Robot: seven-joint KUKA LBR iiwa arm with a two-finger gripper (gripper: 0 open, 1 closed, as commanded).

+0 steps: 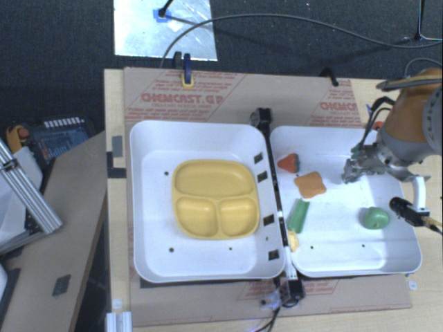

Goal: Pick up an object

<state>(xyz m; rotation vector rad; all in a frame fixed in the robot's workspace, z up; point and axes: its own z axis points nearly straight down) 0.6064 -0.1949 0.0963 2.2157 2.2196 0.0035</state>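
1. The bench point(118, 206) carries two shallow white bins side by side on a printed cardboard sheet point(228, 92). This layout keeps both bins within reach of the arm point(415, 120), which enters from the right.

2. The left bin point(149, 151) holds one item: a yellow divided tray point(214, 198) with three compartments, lying flat near the bin centre. All three compartments appear bare.

3. The right bin point(346, 254) holds the loose candidates for the pick. They are spread apart, which leaves approach room around each one.

4. The hand point(354, 170) hangs over the upper right part of the right bin, above bare bin floor. No item lies between its parts. At this size the view does not show whether the hand is apart or together; this cannot be determined.

5. Right bin contents, largest first:
 - A green stick point(299, 215) lies tilted near the left wall of the bin.
 - An orange square piece point(310, 185) lies just above the stick, close to it.
 - A green round item point(375, 218) lies below and to the right of the hand, near a black fitting point(407, 211) on the arm.
 - A red-and-green item point(288, 162), possibly a strawberry, lies near the top left.
 - A small yellow piece point(293, 241) sits against the left wall, below the stick.

6. Judgement: the pick is not yet made. The green round item and the orange square piece are the nearest targets.
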